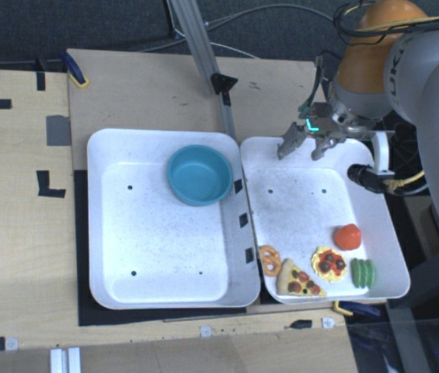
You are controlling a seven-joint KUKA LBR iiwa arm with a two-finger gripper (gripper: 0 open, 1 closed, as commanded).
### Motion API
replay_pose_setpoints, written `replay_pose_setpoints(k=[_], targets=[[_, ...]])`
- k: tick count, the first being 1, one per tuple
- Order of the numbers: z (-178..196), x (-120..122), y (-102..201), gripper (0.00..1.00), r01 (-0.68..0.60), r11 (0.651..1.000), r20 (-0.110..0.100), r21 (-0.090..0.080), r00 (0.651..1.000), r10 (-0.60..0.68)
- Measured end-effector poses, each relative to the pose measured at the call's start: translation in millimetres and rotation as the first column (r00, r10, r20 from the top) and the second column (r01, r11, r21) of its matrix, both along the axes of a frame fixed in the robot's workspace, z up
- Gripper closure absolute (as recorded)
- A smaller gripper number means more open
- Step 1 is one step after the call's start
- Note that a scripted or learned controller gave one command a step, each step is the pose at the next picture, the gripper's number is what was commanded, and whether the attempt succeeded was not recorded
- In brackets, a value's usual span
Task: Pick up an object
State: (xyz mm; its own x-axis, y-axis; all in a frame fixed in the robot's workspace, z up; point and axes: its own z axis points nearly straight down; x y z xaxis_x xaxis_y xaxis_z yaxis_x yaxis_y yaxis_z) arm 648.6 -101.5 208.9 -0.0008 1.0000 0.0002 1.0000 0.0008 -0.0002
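My gripper (pixel 304 149) hangs over the far edge of the right bin (pixel 301 200), its two fingers spread open with nothing between them. A blue bowl (pixel 199 175) sits upright in the far right part of the left bin (pixel 126 231). Along the near end of the right bin lie a red tomato (pixel 348 237), a small round pizza (pixel 329 263), a pizza slice (pixel 297 280), a pretzel (pixel 269 258) and a green vegetable (pixel 363 273). The gripper is well away from all of them.
A grey metal pole (pixel 203 53) slants down to the gap between the bins. Black cables (pixel 374 179) trail off the wrist at the right bin's far right corner. The middle of the right bin floor is bare.
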Motion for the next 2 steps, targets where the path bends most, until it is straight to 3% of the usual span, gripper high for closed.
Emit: replay_pose_setpoints(k=[1,2], targets=[[-0.1,-0.1,0.0,0.0,0.0,1.0,0.0,0.0,1.0,0.0],[-43.2,-0.7,3.9,0.0,0.0,1.0,-0.004,0.0,1.0,0.0]])
